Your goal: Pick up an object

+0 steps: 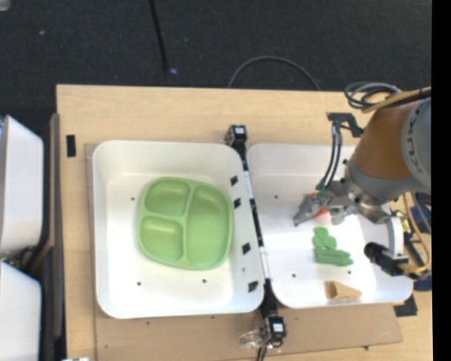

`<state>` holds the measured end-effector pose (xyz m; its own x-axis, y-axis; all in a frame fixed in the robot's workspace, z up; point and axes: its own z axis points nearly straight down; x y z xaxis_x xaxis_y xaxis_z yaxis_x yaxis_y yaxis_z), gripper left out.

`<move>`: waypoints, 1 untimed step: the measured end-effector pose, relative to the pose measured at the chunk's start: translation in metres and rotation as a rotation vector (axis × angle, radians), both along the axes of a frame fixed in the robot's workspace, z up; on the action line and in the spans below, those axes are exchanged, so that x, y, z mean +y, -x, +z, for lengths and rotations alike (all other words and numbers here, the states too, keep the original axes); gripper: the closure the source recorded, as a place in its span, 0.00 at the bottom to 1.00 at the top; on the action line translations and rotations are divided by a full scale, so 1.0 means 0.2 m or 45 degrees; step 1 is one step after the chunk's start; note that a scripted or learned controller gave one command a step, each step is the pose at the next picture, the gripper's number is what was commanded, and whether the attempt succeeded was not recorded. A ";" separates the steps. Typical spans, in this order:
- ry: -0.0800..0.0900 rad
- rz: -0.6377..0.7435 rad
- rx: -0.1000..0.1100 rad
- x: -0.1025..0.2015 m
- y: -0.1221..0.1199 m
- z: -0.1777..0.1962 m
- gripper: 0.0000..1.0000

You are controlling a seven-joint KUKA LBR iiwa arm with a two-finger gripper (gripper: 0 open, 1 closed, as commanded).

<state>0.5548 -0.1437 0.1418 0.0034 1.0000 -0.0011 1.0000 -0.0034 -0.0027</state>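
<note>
I could not tell whether the hand (pixel 316 210) was released or clenched; its tips blurred together over a small red-orange thing (pixel 325 214) I couldn't identify. Just below the hand lay a green toy (pixel 330 248), and further below it a tan wedge (pixel 343 291), both in the right bin (pixel 286 171). Well to the hand's left, the left bin (pixel 116 292) held a green divided plate (pixel 186 222). The arm (pixel 387 153) hid the right bin's far side on the bench (pixel 173 100).

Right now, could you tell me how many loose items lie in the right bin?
2: a green toy mid-bin, just below the pincer, and a tan wedge near the front edge. The arm may hide more.
</note>
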 end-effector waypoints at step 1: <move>0.003 0.001 -0.008 -0.01 0.00 -0.21 0.00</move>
